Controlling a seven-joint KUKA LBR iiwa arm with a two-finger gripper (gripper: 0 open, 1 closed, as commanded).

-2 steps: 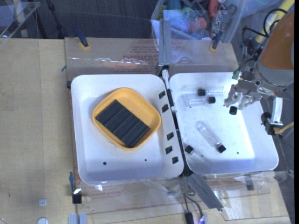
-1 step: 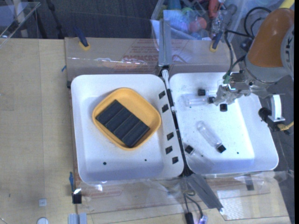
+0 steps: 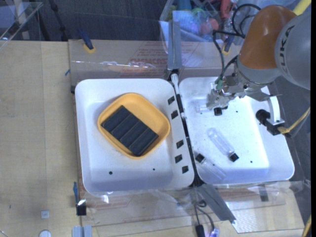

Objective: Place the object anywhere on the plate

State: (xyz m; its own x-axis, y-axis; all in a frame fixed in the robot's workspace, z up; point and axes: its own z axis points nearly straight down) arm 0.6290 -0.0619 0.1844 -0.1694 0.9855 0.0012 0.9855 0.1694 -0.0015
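A yellow square plate [image 3: 159, 120] lies tilted in the left bin [image 3: 89, 147]. On the plate rests a dark ridged rectangular object [image 3: 129, 129], covering most of its middle. My gripper [image 3: 217, 104] hangs over the far left part of the right bin [image 3: 276, 164], well away from the plate and the dark object. I see nothing held below it. A clear tube with a black cap [image 3: 221, 143] lies on the right bin's floor, in front of the gripper and apart from it.
A small black piece [image 3: 200, 158] lies near the right bin's left wall. The divider [image 3: 179, 127] between the bins carries several black clips. A clear box of colourful items [image 3: 207, 4] stands behind the bins. Cables [image 3: 276, 125] hang by the arm.
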